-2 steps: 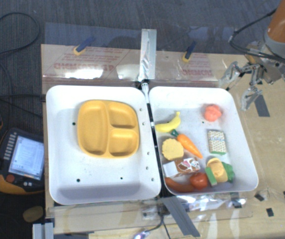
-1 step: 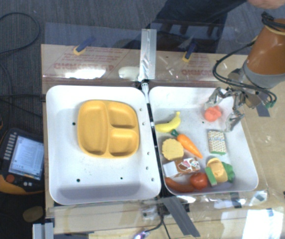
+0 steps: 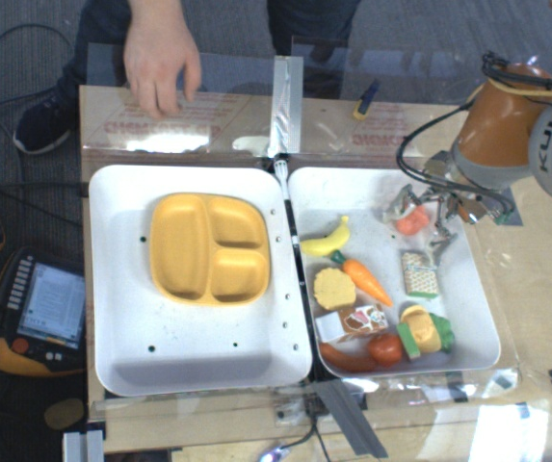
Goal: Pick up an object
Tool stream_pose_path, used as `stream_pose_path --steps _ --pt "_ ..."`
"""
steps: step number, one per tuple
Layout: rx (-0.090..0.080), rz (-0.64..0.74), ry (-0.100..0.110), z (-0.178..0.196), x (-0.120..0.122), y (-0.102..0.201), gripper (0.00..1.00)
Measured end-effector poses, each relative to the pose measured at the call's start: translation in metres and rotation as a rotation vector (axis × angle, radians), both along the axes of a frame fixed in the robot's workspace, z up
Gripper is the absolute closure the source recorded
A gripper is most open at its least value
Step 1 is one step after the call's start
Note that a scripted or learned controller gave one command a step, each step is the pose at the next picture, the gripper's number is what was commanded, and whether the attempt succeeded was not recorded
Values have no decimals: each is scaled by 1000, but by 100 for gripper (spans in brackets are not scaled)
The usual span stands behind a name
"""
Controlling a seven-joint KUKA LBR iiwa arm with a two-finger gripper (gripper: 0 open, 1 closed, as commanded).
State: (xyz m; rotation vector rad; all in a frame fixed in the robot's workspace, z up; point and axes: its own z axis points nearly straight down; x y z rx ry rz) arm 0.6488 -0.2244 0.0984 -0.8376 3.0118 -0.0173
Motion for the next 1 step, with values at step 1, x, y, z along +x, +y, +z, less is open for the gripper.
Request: stream_pose_path --steps 1 --pt "-5 136 -10 1 -42 1 0"
